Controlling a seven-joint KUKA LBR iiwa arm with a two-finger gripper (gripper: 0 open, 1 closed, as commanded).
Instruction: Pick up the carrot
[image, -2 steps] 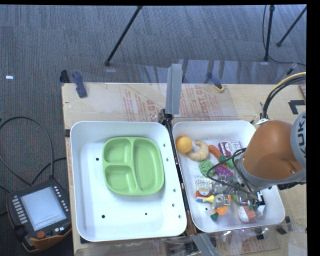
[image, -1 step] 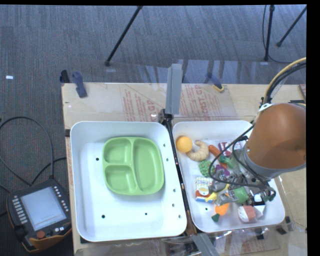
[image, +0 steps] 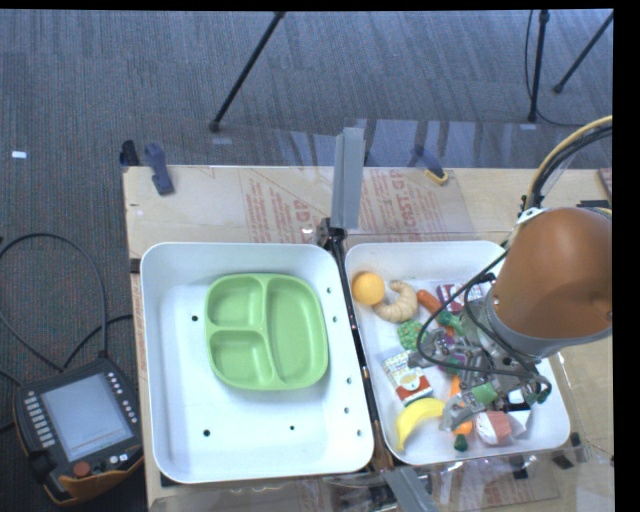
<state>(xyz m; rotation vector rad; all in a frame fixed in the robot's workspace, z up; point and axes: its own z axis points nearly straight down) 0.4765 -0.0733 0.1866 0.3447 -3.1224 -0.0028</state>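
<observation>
In the right bin, the carrot shows as a small orange piece with a green end, near the front edge and just right of the banana. Another orange sliver shows slightly farther back, so the carrot's middle seems hidden. My gripper hangs low right over that spot, below the grey wrist and cables. The wrist and the big orange band hide much of the bin's right side. I cannot make out whether anything is held.
The right bin also holds an orange, a croissant, an orange-red stick, a small carton and a red-white item. In the left bin lies a green divided plate. A teach pendant rests on the floor at left.
</observation>
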